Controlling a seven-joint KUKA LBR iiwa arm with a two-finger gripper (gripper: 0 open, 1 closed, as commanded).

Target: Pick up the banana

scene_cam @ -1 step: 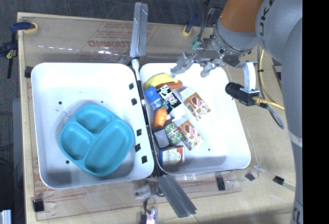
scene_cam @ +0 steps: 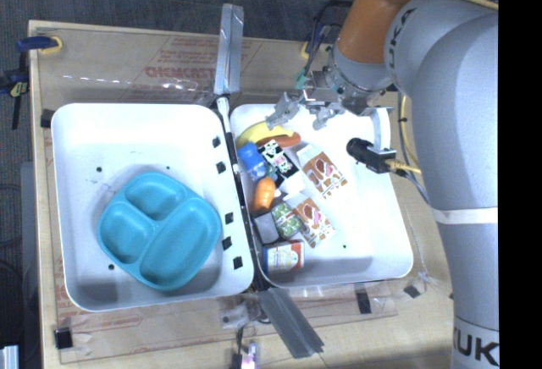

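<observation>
Nearest you, at the front wall of the right bin (scene_cam: 398, 261), you see a small can with a red label (scene_cam: 284, 256) lying on its side. Just behind it sit a dark grey block (scene_cam: 266, 228) and two printed cartons (scene_cam: 306, 220), with an orange piece (scene_cam: 264, 193) next to them against the divider. Across the divider, the left bin (scene_cam: 76, 139) holds a blue sectioned plate (scene_cam: 159, 228). Further back in the right bin you find a blue item (scene_cam: 251, 161), a black-and-white patterned box (scene_cam: 278, 156) and another printed carton (scene_cam: 323, 174). The banana (scene_cam: 257, 134) lies behind these, near the back left corner of the right bin, with an orange item (scene_cam: 288, 140) touching its right end. The gripper (scene_cam: 301, 109) hangs just behind and right of the banana, above the back rim. Its two fingers are spread apart and hold nothing. Beyond it, the orange band (scene_cam: 373, 20) tops the wrist.
</observation>
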